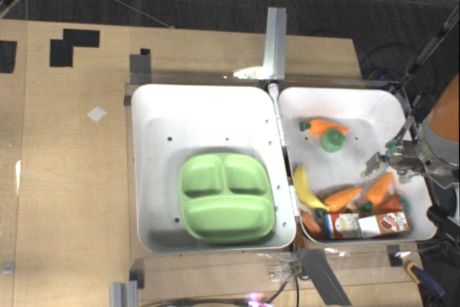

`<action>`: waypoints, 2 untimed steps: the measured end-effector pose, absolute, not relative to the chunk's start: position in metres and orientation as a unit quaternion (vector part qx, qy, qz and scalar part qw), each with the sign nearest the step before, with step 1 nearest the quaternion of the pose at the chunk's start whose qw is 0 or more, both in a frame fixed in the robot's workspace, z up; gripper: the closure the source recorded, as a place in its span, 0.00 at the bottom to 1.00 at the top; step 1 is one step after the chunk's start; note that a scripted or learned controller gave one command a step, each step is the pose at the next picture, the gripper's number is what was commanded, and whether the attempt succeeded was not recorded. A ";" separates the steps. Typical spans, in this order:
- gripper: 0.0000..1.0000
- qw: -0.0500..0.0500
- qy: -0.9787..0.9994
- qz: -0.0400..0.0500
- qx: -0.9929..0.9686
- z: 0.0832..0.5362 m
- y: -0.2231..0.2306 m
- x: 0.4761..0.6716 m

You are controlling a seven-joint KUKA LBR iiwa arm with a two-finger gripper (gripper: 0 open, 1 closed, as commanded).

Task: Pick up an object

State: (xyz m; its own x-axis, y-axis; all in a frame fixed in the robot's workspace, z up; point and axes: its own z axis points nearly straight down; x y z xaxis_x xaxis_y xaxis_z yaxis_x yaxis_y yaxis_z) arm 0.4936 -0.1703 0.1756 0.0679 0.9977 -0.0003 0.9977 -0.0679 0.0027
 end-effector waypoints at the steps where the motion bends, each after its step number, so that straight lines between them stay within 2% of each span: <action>1: 0.00 0.002 0.656 0.002 0.754 0.095 -0.191 0.504; 2: 0.00 0.006 0.686 0.007 0.728 0.091 -0.093 0.575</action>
